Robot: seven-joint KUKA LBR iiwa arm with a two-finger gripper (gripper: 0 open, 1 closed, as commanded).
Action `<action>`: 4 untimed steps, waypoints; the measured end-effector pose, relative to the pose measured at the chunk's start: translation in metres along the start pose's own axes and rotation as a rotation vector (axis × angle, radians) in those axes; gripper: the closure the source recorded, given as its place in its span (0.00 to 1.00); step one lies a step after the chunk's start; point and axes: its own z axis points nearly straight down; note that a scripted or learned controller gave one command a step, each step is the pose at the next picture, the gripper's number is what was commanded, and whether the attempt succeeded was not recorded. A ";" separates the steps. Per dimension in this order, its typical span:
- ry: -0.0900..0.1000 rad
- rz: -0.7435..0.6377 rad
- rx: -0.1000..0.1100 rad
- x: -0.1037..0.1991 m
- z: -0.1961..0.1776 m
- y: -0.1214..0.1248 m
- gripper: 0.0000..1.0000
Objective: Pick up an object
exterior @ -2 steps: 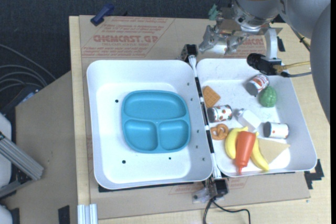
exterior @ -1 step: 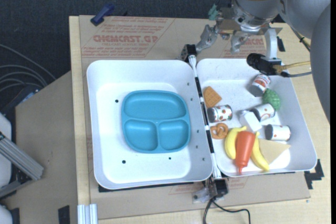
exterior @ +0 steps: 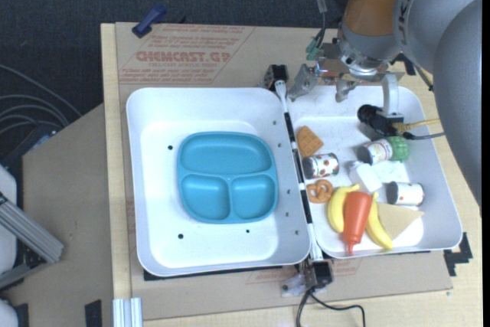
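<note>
While my gripper hangs over the right bin's far edge, carrying nothing, its opening hidden from me, the toy food lies nearer the camera; the cracker is closest.

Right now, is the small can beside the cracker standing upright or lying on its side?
Lying on its side: the can shows its long printed wall, ends facing sideways.

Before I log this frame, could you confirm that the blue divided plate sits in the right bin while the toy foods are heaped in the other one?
Not quite: the camera view shows the blue divided plate in the left bin, not the right. The toy foods, such as the banana and carrot, are heaped in the right bin.
</note>
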 end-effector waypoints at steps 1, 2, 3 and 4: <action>0.000 0.000 -0.001 -0.084 0.104 0.001 0.00; 0.000 -0.001 -0.004 -0.083 0.093 0.001 1.00; 0.000 -0.001 -0.003 -0.083 0.093 0.001 0.00; -0.001 -0.001 -0.006 -0.083 0.083 0.002 1.00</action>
